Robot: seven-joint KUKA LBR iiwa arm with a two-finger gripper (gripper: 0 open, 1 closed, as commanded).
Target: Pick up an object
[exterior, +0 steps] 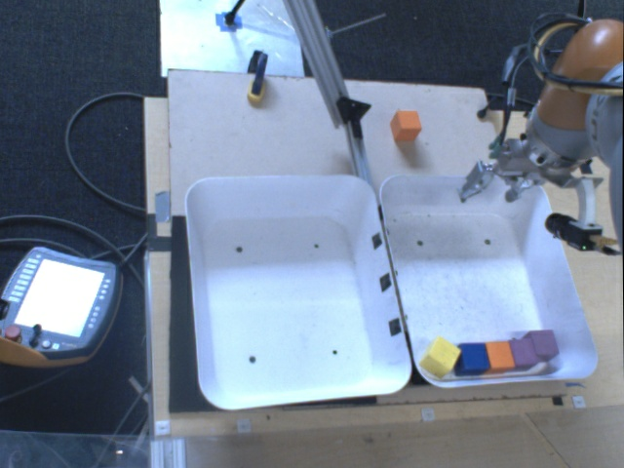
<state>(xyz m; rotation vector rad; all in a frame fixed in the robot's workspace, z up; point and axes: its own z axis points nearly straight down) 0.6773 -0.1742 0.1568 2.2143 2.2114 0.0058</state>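
Dark carpet lay around the pale table (292, 125), which bore two white bins side by side. At the right bin's (561, 271) far rim, the claw (495, 185) hovered with its two fingers apart and nothing between them. By my reading, the approach was the step in hand. Along that bin's near wall sat a yellow cube (440, 356), a blue cube (474, 358), an orange cube (500, 355) and a purple block (535, 347), touching in a row. Next, the claw would probably need to travel across to the near wall and descend. That wall crowded the row; the yellow end offered more room. Another orange cube (406, 126) rested on the table beyond the bins.
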